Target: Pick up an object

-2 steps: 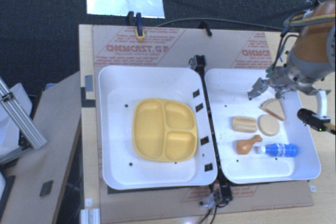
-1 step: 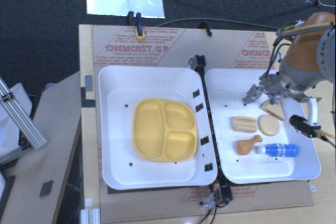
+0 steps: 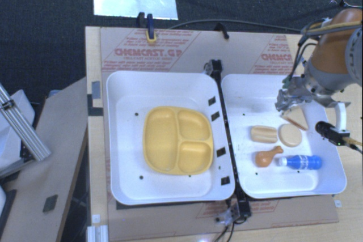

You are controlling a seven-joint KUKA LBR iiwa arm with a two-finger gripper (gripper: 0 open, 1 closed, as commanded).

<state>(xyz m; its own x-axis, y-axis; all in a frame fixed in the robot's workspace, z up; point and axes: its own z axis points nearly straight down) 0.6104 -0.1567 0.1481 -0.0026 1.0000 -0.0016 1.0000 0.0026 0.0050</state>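
Tan and wedge-shaped, the toast slice (image 3: 297, 120) lies in the right bin (image 3: 244, 178), just under the gripper (image 3: 287, 100); you cannot tell how far its fingers are parted or whether they grip anything. Beside it sit a round cracker (image 3: 290, 135), a bread roll (image 3: 264, 134), an orange drumstick (image 3: 267, 156) and a blue bottle (image 3: 300, 162), leaving bare white floor toward the bin's upper left. In the left bin (image 3: 127, 178) rests a glossy yellow divided plate (image 3: 178, 140).
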